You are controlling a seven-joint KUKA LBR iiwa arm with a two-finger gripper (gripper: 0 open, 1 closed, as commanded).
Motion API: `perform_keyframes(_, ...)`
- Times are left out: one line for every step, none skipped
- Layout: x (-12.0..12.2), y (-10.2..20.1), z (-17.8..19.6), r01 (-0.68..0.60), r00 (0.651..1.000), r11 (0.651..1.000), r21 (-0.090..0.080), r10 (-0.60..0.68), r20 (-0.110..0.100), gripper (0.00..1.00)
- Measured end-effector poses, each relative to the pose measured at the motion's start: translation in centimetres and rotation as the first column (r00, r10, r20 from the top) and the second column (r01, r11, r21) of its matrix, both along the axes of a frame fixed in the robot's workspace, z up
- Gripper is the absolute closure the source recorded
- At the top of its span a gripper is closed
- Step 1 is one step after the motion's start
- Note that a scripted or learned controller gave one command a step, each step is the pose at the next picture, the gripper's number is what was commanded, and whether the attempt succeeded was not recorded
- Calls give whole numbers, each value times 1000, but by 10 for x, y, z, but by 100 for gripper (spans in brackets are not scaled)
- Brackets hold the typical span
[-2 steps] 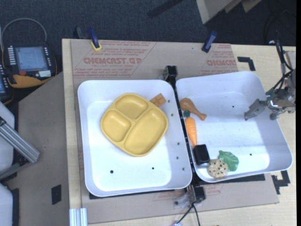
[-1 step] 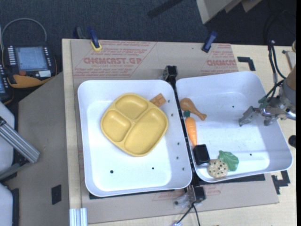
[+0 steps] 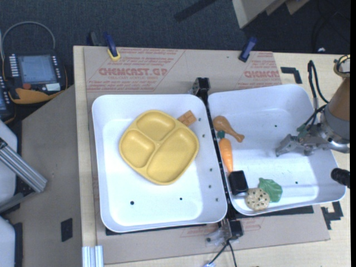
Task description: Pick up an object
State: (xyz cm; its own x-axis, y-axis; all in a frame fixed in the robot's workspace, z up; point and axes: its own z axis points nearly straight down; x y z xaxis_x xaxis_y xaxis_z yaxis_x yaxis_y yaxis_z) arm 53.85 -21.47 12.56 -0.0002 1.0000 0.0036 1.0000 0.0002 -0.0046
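While over rt bin point(image 3: 289, 102) | gripper point(image 3: 288, 147) prob. spread apart, holds nothing

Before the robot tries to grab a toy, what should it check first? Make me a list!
1. Toys to grab in the right bin: ok. Chicken leg, carrot, black block, cookie and green leaf are there.
2. End effector over that bin: ok, on the bin's right side, apart from the toys.
3. Holding anything: cannot tell.
4. Room around the carrot: not ok, it lies against the bin's left wall, close to the chicken leg.
5. Cookie alone: not ok, it touches the leaf.
6. Yellow plate out of the way: ok, it sits in the left bin.
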Motion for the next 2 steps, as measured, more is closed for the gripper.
perform_keyframes(1,-1,12,0,1000,1000,-3,0,5,100)
perform_keyframes(4,-9,73,0,1000,1000,-8,0,11,100)
